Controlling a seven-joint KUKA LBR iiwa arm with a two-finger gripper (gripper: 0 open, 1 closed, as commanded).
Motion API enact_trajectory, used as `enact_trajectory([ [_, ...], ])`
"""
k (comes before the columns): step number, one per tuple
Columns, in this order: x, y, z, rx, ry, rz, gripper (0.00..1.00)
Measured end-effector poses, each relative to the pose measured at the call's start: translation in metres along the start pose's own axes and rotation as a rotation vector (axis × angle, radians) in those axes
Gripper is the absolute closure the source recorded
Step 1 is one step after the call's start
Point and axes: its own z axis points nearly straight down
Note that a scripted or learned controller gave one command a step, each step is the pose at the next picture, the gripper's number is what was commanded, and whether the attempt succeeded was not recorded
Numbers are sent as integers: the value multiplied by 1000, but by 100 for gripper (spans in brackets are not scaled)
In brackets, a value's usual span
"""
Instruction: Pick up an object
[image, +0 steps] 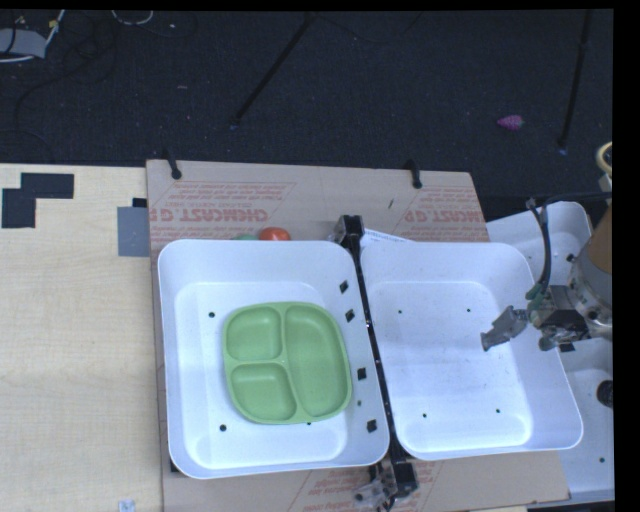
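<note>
Two shallow white bins are being carried side by side on the tabletop, over a sheet of brown cardboard printed with red lettering. The left bin is holding a green plate divided into three compartments, lying flat on the bin floor, slightly right of the bin's middle and close to the black divider that is joining the two bins. The right bin is showing a bare white floor dotted with small dark marks.

The hand is being held over the right edge of the right bin, at the end of the arm reaching in from the right. Two grey fingers are being seen, one pointing left into the bin and the other nearer the bin's rim, spread apart with nothing between them; the hand is being shown as open and gripping nothing. A dark cable is curving up from the wrist.

Just behind the back rim of the left bin, a small red-orange object is resting on the cardboard, with a bit of green beside it; what it is cannot be told. The green plate is lying well apart from the hand, in the other bin. Dark carpet is stretching behind the cardboard.
</note>
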Motion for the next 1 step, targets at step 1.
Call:
enact_trajectory([
  [1, 0, 2, -6, -12, -3, -3, 0],
])
